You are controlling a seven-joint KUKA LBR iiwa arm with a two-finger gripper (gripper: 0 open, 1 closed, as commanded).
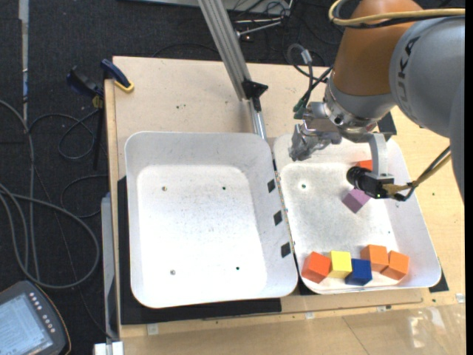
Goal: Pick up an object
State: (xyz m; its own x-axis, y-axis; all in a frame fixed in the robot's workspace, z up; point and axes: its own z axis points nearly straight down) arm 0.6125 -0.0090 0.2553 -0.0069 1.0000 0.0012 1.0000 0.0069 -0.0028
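Tool sits over the back left corner of the right bin, hanging from the grey arm with its orange band. Whether it is apart or together: cannot tell, the tip is dark and partly hidden by the wrist. Nothing visible in its grip.

Objects, all in the right bin:
- purple block, mid-bin, tilted, just beside a black fitting on the arm's cable.
- small orange piece just behind that fitting, partly hidden.
- row along the front wall: orange block, yellow block, blue block, then two more orange blocks near the front right corner. The row's blocks touch or nearly touch.

Left bin lies alongside on the worktop, speckled floor. Blue-and-yellow clamp at the worktop's back left corner.
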